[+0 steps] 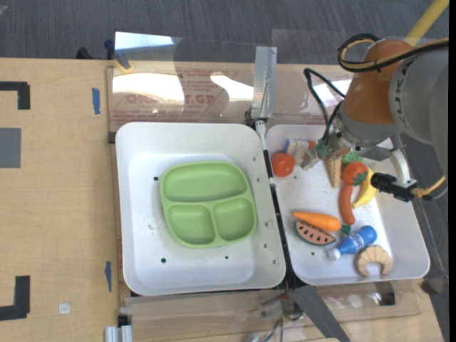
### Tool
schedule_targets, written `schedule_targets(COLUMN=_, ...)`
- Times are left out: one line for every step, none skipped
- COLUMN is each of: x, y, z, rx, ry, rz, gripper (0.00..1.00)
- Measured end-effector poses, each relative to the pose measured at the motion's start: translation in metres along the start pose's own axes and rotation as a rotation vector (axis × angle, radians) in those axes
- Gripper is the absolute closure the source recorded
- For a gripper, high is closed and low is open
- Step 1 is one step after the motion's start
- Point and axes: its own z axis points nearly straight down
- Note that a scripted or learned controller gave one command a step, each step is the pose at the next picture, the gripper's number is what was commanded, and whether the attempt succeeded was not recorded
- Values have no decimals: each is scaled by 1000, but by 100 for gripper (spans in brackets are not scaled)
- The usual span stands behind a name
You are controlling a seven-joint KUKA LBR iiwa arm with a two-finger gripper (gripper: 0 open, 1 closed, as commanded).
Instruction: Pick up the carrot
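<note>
Camera view: the carrot [318,221] lies in the lower middle of the right bin [410,258], just above the watermelon slice [314,234]; the gripper [329,150] should descend across its width, I cannot tell its state

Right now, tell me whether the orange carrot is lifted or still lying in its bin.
Lying down: the orange carrot rests flat on the right white bin floor, above the watermelon slice.

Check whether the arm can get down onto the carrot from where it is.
Probably yes: the carrot lies uncovered on top, though the watermelon slice touches it below and the sausage crowds its right end.
</note>
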Motion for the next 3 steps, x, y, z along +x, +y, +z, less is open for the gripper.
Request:
schedule_targets(x=1, y=-1, z=2, rx=3, ry=2, rz=0, gripper=0)
schedule_targets(x=13, y=-63, z=23, rx=30, ry=10, rz=8, gripper=0)
schedule_targets(x=31, y=-100, z=21, rx=28, ry=6, rz=284, gripper=0)
